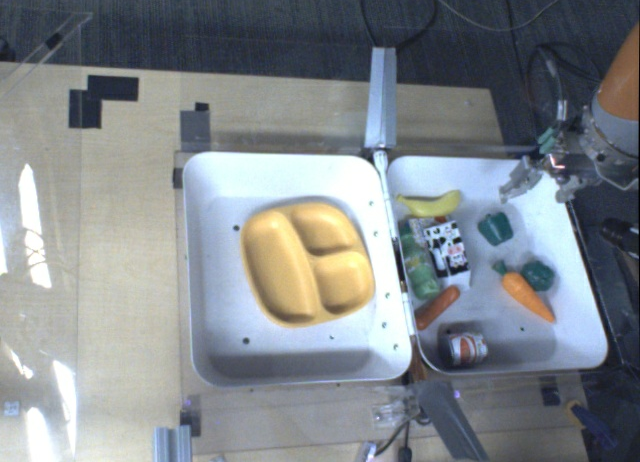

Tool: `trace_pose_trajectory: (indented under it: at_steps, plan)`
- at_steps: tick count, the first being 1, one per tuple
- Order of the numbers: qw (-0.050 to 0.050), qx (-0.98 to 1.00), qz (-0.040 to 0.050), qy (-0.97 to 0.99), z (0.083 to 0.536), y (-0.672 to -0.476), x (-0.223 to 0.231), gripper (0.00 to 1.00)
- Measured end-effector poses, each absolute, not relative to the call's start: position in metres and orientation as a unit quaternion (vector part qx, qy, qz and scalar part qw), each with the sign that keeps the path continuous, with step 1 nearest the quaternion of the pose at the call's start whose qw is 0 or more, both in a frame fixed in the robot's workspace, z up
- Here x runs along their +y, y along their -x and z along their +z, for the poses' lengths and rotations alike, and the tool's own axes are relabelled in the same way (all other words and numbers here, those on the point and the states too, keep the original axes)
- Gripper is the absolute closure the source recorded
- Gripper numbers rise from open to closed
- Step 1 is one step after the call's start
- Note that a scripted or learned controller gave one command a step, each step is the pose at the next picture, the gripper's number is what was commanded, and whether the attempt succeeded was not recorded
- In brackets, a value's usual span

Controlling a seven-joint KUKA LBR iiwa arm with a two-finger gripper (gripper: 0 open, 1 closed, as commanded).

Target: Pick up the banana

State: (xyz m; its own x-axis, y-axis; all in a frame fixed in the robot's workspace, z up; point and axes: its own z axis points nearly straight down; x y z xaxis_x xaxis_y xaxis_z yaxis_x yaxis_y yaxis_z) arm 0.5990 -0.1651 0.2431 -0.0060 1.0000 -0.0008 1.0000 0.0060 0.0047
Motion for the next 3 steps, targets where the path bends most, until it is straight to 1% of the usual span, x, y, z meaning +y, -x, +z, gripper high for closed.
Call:
trace_pose_trajectory:
  at_steps: [1,2,3]
  plan:
    - [0.002,0.709,0.0014,-0.705,0.243,-0.599,-0.165,0.00]
    - [0.001,0.761,0.0012,-0.649,0.131,-0.652,-0.092,0.00]
    - [0.002,0.784,0.0016,-0.621,0.090,-0.661,-0.096,0.00]
